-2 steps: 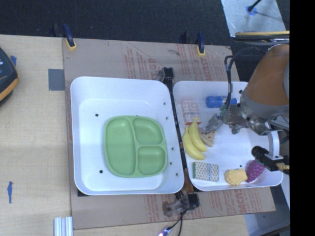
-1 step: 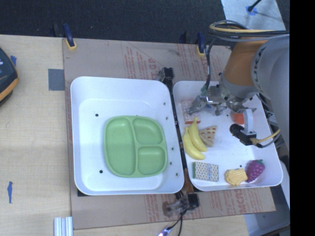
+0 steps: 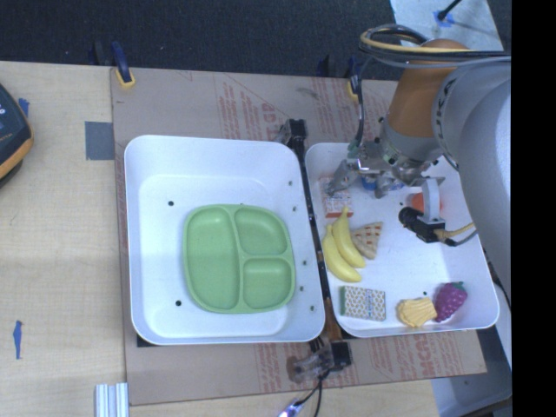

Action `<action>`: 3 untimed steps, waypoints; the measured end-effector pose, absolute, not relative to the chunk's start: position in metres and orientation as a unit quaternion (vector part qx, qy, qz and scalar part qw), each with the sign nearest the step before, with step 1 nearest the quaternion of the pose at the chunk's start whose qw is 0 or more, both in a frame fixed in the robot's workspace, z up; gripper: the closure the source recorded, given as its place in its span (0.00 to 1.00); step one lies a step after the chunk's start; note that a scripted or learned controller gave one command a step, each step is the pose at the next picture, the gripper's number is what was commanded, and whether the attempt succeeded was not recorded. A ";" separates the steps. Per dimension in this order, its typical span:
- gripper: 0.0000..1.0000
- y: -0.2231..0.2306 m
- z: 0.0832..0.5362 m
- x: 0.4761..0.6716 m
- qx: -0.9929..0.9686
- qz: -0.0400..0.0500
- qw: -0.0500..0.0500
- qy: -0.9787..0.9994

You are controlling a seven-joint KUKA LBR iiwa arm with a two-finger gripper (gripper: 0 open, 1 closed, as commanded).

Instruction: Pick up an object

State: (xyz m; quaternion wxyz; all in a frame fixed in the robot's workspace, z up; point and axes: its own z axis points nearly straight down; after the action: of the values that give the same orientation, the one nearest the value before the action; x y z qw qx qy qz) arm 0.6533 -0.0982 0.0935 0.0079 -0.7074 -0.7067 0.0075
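Yellow bananas (image 3: 341, 248) below hand (image 3: 375, 179)

A bulky pale grey arm (image 3: 482, 146) is showing a rounded shell, an orange band (image 3: 417, 94) is circling above its wrist, and black and tan cables (image 3: 408, 42) are looping over it toward a dark metal claw (image 3: 375, 170).

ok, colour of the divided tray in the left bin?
Light green; the divided tray shows in the camera view.
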 end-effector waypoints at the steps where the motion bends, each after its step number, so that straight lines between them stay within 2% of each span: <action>1: 0.00 -0.165 0.123 0.656 -0.706 0.001 0.001 -0.708; 2: 0.00 -0.213 0.188 0.657 -0.706 0.001 0.000 -0.708; 3: 0.00 -0.212 0.114 0.592 -0.705 0.002 0.002 -0.709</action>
State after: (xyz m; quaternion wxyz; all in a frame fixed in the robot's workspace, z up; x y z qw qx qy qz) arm 0.5916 -0.2117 0.1136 0.0020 -0.7053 -0.7089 0.0020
